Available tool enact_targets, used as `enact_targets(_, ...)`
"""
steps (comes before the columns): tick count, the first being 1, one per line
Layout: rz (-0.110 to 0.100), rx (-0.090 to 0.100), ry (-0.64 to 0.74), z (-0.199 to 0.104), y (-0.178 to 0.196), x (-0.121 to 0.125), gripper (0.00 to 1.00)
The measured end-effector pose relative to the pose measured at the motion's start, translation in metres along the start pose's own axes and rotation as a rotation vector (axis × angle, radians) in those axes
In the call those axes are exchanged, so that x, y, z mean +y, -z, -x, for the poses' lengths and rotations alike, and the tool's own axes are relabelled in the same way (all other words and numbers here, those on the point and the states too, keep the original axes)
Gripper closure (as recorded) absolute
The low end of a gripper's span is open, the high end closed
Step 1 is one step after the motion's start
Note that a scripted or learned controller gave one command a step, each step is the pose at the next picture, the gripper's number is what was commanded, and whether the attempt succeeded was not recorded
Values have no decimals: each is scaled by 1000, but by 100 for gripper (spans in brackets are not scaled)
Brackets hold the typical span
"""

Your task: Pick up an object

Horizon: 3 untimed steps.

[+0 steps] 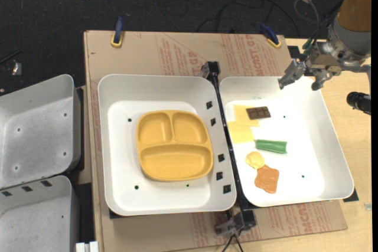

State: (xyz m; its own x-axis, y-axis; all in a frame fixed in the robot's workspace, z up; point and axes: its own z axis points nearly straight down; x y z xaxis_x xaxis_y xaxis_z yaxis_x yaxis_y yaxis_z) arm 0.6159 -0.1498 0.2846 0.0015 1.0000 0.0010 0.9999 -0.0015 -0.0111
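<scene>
Gripper (302, 75) sits over the top right corner of the right bin (331, 144), fingers spread apart with nothing between them (bare white bin floor shows in the gap). Orange band of the arm (358, 6) rises up-right of it.

All loose items lie below and to the left of the gripper, well apart from it, on the left half of the right bin. Closest is a brown chocolate-bar piece (258, 113), resting on the top edge of a pale yellow flat sheet (241, 126). Further down from the tool, a green oblong piece (271, 146) lies just beside that sheet's lower right. Below that, a small yellow lump (255, 159) is touching an orange flat piece (267, 179), the farthest from the gripper.

Far left of the tool, the left bin (118, 127) holds a yellow divided plate (175, 146) with three compartments, lying flat, roughly centred
</scene>
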Motion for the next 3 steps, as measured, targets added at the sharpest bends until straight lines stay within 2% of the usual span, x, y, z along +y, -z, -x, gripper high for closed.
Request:
enact_targets(1,11,-2,2,0,7,2,0)
enact_targets(3,7,-1,2,-2,-82,11,0)
